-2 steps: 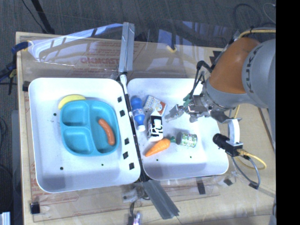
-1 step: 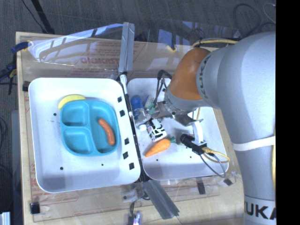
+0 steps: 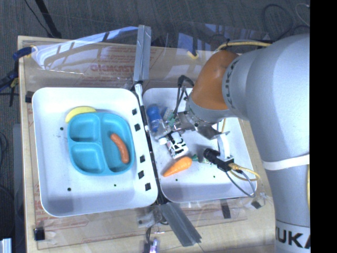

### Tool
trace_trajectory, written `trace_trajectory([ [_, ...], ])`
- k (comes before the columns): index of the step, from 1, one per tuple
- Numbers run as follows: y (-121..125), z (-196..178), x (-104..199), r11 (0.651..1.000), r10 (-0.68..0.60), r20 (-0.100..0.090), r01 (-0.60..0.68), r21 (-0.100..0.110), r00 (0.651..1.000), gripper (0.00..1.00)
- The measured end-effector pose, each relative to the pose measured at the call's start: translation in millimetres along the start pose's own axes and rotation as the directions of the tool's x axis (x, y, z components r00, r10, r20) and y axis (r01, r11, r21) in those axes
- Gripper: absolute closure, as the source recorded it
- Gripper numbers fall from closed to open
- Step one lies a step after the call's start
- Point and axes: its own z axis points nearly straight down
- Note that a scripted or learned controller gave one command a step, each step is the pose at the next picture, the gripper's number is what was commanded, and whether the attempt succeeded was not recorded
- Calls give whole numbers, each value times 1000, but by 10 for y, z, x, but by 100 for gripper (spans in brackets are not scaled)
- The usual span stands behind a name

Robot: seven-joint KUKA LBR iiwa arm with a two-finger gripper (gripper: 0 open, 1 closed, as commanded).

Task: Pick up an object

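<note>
1. You are looking at the left bin [image 3: 47, 194], where a blue divided plate [image 3: 87, 162] is sitting with a sausage [image 3: 120, 147] in its right compartment and a yellow object [image 3: 79, 111] peeking out behind it.
2. In the right bin [image 3: 210, 194], a blue bottle [image 3: 154, 118] and a carrot [image 3: 178, 166] are lying.
3. The gripper [image 3: 176, 141] is hanging just above the carrot.

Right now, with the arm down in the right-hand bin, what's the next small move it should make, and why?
Probably a short shift toward the carrot. The gripper sits low in the right bin with nothing visibly between its fingers, and the carrot lies just beside it on the bin floor, apart from the blue object. That looks like the nearest free thing to grasp.
</note>
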Motion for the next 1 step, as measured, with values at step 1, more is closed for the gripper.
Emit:
trace_trajectory([
  [1, 229, -878, 6, 999, -53, -5, 53, 2, 999, 100],
])
